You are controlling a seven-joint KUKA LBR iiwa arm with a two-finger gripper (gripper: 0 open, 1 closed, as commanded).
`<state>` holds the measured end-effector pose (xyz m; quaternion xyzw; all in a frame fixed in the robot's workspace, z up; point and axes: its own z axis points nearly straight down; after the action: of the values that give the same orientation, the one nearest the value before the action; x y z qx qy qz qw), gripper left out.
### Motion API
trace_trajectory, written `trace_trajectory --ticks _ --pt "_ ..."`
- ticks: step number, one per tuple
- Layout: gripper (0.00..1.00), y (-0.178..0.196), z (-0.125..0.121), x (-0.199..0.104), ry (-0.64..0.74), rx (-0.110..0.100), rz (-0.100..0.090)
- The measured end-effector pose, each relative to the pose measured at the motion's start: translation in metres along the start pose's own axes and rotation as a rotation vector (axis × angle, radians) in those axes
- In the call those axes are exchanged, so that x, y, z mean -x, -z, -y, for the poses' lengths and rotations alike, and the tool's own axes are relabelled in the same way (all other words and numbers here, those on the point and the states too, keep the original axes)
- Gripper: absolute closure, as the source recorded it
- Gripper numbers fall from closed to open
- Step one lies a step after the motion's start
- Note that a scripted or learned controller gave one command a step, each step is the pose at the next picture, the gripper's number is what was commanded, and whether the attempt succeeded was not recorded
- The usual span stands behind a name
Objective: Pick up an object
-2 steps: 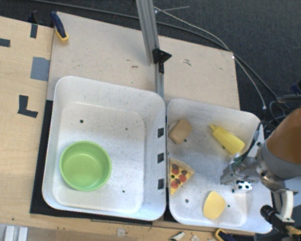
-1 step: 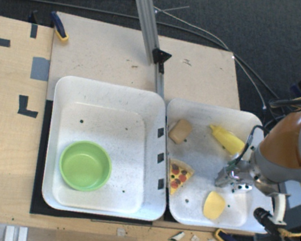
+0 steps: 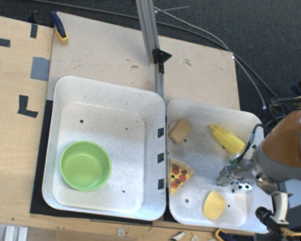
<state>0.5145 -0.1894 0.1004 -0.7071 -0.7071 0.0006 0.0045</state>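
- Nothing lifted yet, by the look of it: 4 objects lying loose on the floor of the right bin, none seen between the fingers, so the whole pick judged as left to do.
- Gripper low inside the right bin near its right wall, just over the bin floor; too small and dark to tell whether spread or clenched, so cannot tell.
- Nearest candidate: yellow bottle-shaped toy, lying flat toward the bin's far right corner, just up-left of the gripper and apparently apart from it.
- Long axis of the yellow bottle-shaped toy running from upper left to lower right, narrow end toward the bin's far edge, broad end toward the right wall.
- Pale yellow block near the bin's near edge, below the gripper, long axis roughly near-to-far, slightly tilted.
- Pizza slice toy close to the bin's left wall, broad crust toward the far edge, tip pointing toward the near edge.
- Tan rounded piece near the far left corner of the right bin, no clear long axis.
- Green bowl upright in the near left corner of the left bin, well apart from the gripper.
- Remaining, as judged: settling on 1 object, closing on it, raising it clear.
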Motion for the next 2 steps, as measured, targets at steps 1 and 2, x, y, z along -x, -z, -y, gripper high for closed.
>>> trace_trajectory --ticks 1,2 --pt "1.0 0.063 0.003 0.001 0.001 0.008 0.005" --pt "1.0 0.125 -0.004 0.0 0.002 0.012 0.006"
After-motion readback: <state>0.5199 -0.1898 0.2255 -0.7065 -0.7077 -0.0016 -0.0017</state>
